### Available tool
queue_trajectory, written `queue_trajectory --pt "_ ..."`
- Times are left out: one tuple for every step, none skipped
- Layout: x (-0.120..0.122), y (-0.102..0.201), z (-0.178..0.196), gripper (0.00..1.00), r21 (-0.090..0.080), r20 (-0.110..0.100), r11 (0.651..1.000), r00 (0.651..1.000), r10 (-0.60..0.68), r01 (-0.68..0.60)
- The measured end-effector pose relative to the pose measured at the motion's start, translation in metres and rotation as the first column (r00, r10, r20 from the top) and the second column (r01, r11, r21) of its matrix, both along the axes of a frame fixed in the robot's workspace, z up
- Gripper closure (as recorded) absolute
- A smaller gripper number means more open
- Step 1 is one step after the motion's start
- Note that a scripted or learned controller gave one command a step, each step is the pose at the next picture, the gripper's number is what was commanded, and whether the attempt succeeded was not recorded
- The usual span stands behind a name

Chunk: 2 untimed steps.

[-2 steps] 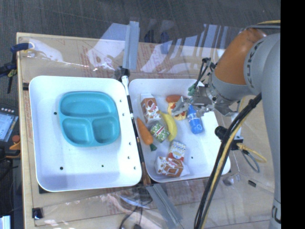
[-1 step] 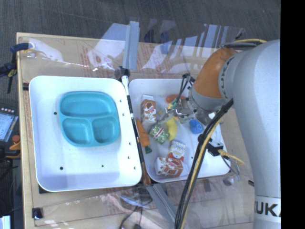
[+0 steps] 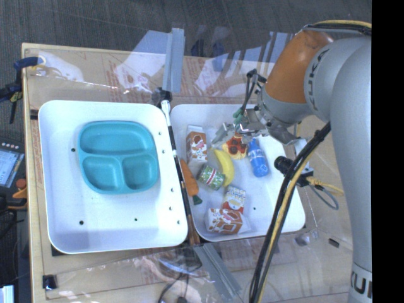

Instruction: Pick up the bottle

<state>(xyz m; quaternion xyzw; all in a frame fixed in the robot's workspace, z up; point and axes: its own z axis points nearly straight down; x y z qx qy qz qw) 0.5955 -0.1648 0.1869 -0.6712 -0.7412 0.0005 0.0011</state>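
**Item: blue bottle, right bin, toward the far-right corner**

You will find the bottle (image 3: 257, 159) lying flat in the right bin (image 3: 287, 216), long axis running from the far wall toward the near one. The gripper (image 3: 243, 126) hangs just beside its far end, toward the banana (image 3: 225, 165). Whether the gripper is wide or narrow, you cannot tell. Judged need: shift slightly nearward and rightward over the bottle.
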Motion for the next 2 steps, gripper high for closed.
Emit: queue_trajectory --pt "0.0041 -0.0387 -0.0969 0.00 0.001 -0.003 0.999 0.999 0.044 -0.044" --pt "0.0042 -0.0380 -0.0877 1.00 0.002 -0.005 0.999 0.999 0.048 -0.048"
